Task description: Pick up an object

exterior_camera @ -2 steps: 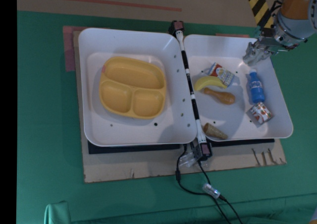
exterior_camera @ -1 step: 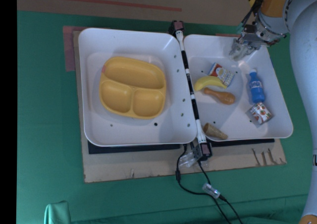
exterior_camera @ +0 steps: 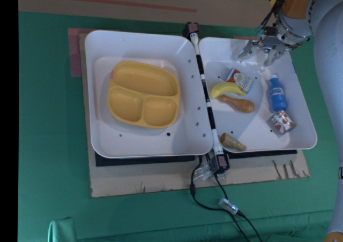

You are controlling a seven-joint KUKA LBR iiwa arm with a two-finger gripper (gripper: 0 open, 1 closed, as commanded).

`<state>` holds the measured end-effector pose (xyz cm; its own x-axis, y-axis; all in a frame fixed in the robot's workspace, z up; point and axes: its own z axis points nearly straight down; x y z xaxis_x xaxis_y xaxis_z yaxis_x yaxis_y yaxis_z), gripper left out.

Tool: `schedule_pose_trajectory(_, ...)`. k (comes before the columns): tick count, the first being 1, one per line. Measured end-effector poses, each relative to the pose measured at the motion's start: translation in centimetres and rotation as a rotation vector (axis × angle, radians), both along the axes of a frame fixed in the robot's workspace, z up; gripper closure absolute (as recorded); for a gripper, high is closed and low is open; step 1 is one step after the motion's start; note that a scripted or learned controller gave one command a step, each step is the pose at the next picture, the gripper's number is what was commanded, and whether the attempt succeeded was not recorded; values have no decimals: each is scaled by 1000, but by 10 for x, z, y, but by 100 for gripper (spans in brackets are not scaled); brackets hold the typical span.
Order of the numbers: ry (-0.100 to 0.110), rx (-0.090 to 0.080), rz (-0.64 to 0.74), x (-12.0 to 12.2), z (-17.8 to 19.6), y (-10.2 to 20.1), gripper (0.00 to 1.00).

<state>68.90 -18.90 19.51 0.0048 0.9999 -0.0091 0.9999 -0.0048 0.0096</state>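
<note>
While your pincer (exterior_camera: 266, 53) hangs over the far edge of the right bin (exterior_camera: 303, 128), its fingers stand spread apart with nothing between them, so the pick is not yet begun. Everything you could take lies on the near side of it. Closest are the small carton (exterior_camera: 239, 80), slightly toward the divider between the bins, and the blue bottle (exterior_camera: 276, 93), almost straight toward the near edge of the table from the pincer. The bottle looks the cleaner target: it lies flat with its long axis running roughly far-to-near, cap end toward the pincer, and it sits apart from its neighbours. I judge you should close across its narrow width, from side to side, not along its length. The banana (exterior_camera: 227, 90) and the brown drumstick-shaped piece (exterior_camera: 237, 103) touch each other, so they are riskier. Nearer the near edge sit a patterned packet (exterior_camera: 281, 122) and a tan wedge (exterior_camera: 232, 142). The left bin (exterior_camera: 96, 128) carries a yellow tray (exterior_camera: 143, 94).
</note>
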Motion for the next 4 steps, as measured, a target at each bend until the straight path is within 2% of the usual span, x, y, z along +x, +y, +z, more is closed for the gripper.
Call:
schedule_pose_trajectory(1, -1, -1, -1, -31, -9, 0, 0)
schedule_pose_trajectory(2, -1, -1, -1, -31, -9, 0, 0)
schedule_pose_trajectory(3, -19, -12, -5, -28, 11, -4, 100)
schedule_pose_trajectory(4, -18, -12, -5, -28, 11, -4, 0)
